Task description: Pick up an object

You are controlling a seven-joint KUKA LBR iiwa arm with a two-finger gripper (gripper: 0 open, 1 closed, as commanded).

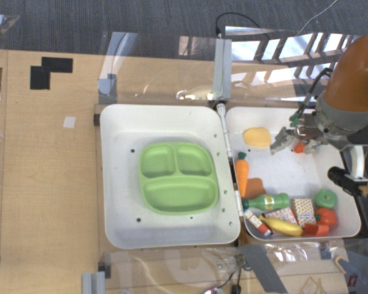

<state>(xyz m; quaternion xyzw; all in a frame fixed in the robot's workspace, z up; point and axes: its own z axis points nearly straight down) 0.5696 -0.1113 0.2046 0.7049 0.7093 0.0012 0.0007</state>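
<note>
Lemon (257, 137), a pale yellow rounded oval, lay in the right bin (356, 225) near its upper left corner, and you could see the gripper (292, 138) just beside it to the right, fingers spread and clasping nothing, with a carrot (241, 177) below.

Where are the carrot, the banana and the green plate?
carrot (241, 176): camera view, on the middle of its orange body.
banana (283, 226): camera view, on the middle of its yellow curve.
green plate (178, 177): camera view, on the ridge between its compartments.
</note>
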